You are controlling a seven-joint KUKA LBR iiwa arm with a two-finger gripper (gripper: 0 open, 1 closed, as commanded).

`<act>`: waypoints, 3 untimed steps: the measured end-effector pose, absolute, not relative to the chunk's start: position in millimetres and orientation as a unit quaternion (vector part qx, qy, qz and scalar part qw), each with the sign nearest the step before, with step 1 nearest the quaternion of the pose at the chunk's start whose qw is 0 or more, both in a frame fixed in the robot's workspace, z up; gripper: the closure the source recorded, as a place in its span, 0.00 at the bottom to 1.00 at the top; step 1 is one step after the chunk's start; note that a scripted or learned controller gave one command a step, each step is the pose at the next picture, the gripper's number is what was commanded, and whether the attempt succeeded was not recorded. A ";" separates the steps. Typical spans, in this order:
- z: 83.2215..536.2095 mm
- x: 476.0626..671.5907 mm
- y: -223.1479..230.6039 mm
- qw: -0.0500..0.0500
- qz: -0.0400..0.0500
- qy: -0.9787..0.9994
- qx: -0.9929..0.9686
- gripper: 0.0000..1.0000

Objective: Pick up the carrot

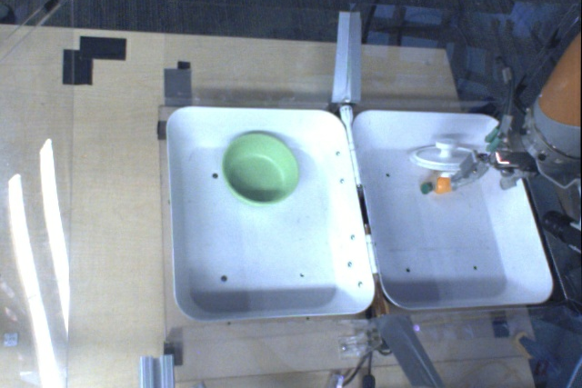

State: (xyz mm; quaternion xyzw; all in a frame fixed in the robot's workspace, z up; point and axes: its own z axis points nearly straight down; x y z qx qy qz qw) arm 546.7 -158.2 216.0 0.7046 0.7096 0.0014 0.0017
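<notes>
Two white bins sit side by side on a pale wooden bench (109,223), filling the middle of the frame. The left bin (264,277) holds a green bowl (261,166) in its upper half, upright, its hollow facing up. A grey metal post (347,59) runs up from the gap between the bins toward the top of the frame.

The carrot (440,185) lies in the right bin (455,273), in that bin's upper middle part. It is small and orange, with a bit of green at its left end. Just above it, nearly touching, lies a white, flat, roundish thing (440,155); what it is cannot be told.

The arm (559,118) comes in at the right edge of the frame, its orange band showing at the upper right. The gripper (475,166) reaches left over the upper right part of the right bin, its tips just right of the carrot and close beside the white thing. Whether the claw is spread or closed cannot be told, as its tips are small and blurred. Nothing is seen between them, and the carrot rests on the bin floor.

Black marks (91,57) sit on the bench at the upper left.
</notes>
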 end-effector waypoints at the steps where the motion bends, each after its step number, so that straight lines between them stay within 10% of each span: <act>1: 124.4 600.4 -129.8 0.004 0.003 0.738 0.675 0.00; 2: 90.1 502.7 -125.9 0.008 0.003 0.844 0.537 0.00; 3: 209.8 493.0 -142.9 0.005 0.002 0.823 0.569 0.00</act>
